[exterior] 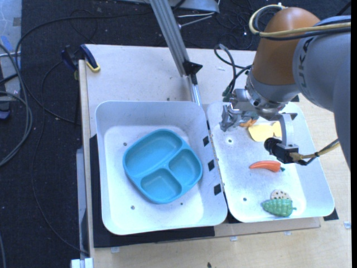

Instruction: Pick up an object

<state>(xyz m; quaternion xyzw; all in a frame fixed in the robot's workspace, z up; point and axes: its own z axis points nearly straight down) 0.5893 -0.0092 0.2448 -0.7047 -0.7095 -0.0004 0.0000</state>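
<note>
A pale bench (139, 74) stands on dark floor strewn with cables, bearing two white bins side by side. The left bin (111, 205) holds a blue three-part tray (162, 165). In the right bin (312, 183) lie an orange carrot (265, 165), a green corn cob (278, 206) touching a small speckled piece (278, 195), and a yellow piece (263, 131) partly under the arm. The gripper (230, 118) hangs over that bin's far left corner; whether its jaws are apart or together I cannot tell.
</note>
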